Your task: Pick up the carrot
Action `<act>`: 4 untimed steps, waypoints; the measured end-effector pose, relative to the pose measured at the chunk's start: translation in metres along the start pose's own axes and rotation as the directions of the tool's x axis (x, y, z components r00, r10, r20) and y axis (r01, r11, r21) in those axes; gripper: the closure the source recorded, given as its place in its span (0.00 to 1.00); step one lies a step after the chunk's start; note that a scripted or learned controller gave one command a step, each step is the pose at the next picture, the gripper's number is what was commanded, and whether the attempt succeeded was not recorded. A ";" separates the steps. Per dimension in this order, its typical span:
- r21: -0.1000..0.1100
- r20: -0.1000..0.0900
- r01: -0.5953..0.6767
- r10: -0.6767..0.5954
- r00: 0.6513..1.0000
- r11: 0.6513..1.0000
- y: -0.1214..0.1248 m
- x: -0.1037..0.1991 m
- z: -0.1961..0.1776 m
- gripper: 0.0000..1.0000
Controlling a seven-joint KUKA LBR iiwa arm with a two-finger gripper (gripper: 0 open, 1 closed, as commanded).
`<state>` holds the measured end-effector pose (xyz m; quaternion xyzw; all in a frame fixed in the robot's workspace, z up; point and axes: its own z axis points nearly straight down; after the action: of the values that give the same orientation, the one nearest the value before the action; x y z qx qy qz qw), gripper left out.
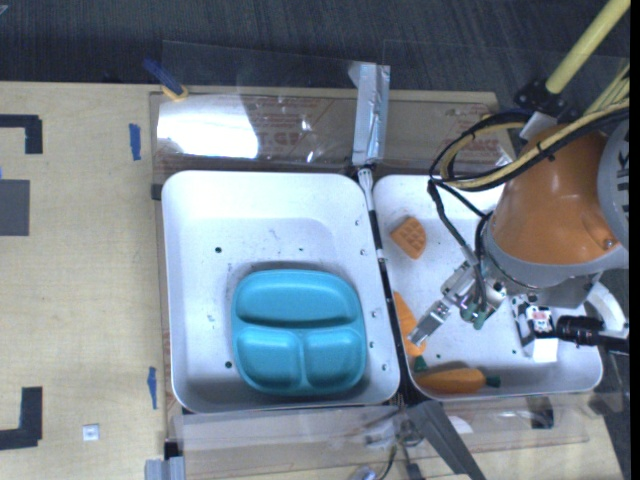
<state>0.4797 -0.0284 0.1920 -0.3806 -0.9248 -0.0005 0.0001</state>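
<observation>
Right bin (570, 373), near edge: carrot (452, 377) lies flat, long axis left-right
Tool (432, 323): hangs just far of carrot, fingertips toward bin's left wall; grip state: cannot tell
Next move (judgement): short drop toward near side onto carrot
Also right bin: orange waffle-like piece (408, 236) far-left, orange piece (404, 314) by left wall
Left bin (200, 208): blue divided tray (298, 330)

Bench (70, 268) w/ 2 bins (190, 198) (white)

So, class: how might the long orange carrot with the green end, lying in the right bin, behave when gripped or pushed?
The long orange carrot with the green end looks rounded and elongated, so it may roll if nudged. Its smooth, plastic-looking skin could slip. It probably stays stiff, since it lies straight.
</observation>
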 end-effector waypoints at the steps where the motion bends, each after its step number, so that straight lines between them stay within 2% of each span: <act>1: 0.000 0.002 0.165 -0.165 0.986 0.986 0.010 -0.005 0.008 0.00; 2: 0.001 -0.001 0.405 -0.405 0.914 0.914 -0.043 -0.065 0.087 0.00; 3: -0.005 0.008 0.300 -0.300 0.954 0.954 0.041 -0.056 0.004 0.00; 4: -0.002 0.013 0.367 -0.367 0.930 0.930 0.001 -0.075 -0.150 0.00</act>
<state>0.5336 -0.0802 0.3423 -0.2012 -0.9795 -0.0003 -0.0066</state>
